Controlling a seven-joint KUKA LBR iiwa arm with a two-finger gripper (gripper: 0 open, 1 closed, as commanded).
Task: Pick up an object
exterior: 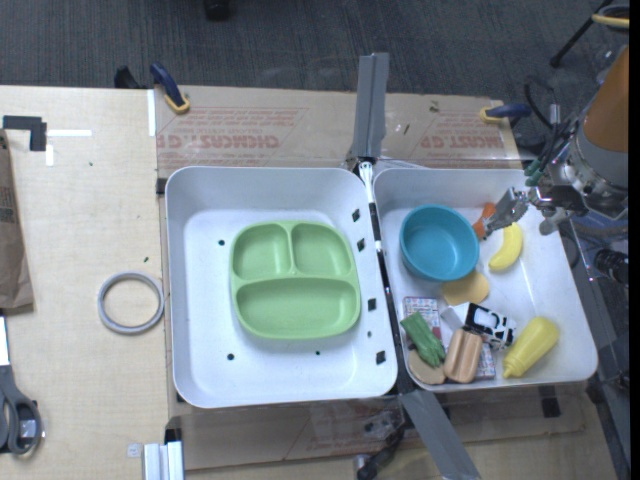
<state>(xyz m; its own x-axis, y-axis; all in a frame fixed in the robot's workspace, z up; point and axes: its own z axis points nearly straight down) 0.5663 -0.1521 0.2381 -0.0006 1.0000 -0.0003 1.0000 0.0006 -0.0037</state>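
My gripper hangs over the back right part of the right bin, reaching in from the right edge. It is just above the top end of a yellow banana and beside a small orange piece. A blue bowl sits to its left. Nearer the front lie a yellow corn-like toy, a tan cylinder, a green toy, a black-and-white item and a tan disc. Nothing is visibly held.
The left bin holds a green divided plate. A grey upright post stands behind the seam between the bins. A tape ring lies on the bench to the left, and scissors at the front left.
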